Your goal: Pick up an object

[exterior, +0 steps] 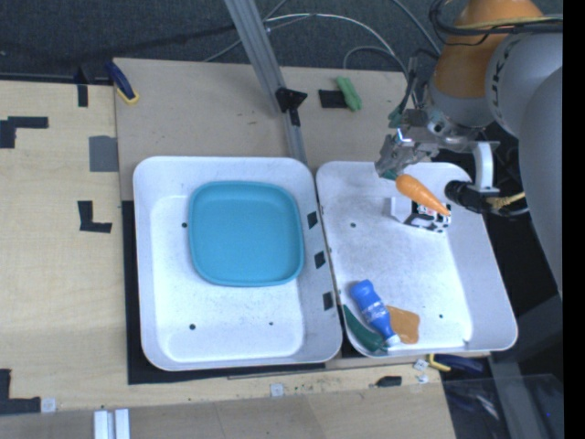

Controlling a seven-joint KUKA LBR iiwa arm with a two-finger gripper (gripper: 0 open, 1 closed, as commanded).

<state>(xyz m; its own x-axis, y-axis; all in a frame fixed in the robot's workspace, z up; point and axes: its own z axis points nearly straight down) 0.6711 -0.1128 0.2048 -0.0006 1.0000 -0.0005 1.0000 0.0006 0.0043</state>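
The claw (395, 161) is hanging over the far edge of the right bin (475, 282), and whether it is open or closed cannot be told from this angle. An orange carrot (421, 191) is lying just beside it toward the near side, resting on a small white-and-black block (419, 214), apart from the claw. Well nearer than the claw, against the near rim, a blue bottle (372, 311), a brown piece (403, 323) and a dark green item (362, 335) are sitting bunched together. Bare bin floor is stretching between them and the carrot. Left of the claw, a teal plate (245, 232) is lying in the left bin (164, 273).
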